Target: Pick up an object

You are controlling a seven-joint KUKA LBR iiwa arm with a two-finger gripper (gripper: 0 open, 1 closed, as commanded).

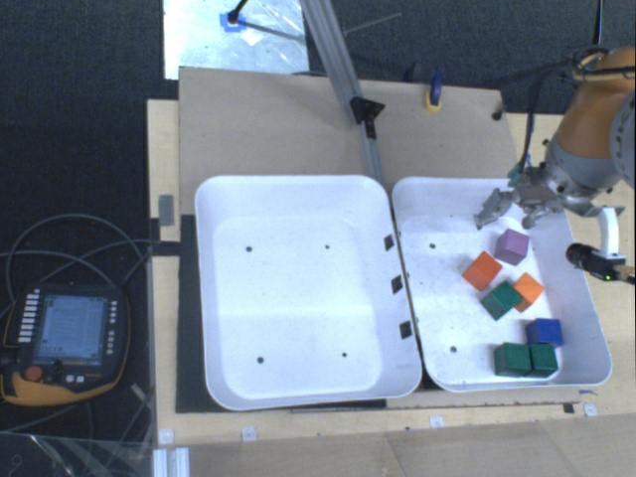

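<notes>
Camera view, arm cut off at right, hand (509, 210) spread open, holding nothing, above purple block (513, 246).

purple block (513, 245), orange block (482, 269), white bins (298, 192)

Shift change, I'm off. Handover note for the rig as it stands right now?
Gripper: jaws open, holding nothing, above the far end of the right bin.
Blocks, all in the right bin: purple block nearest the gripper; orange block; green block touching a smaller orange block; blue block; dark green blocks in the near corner.
Done: nothing picked yet.
Left: descend, grasp, lift. Purple looks like the easiest target.
</notes>
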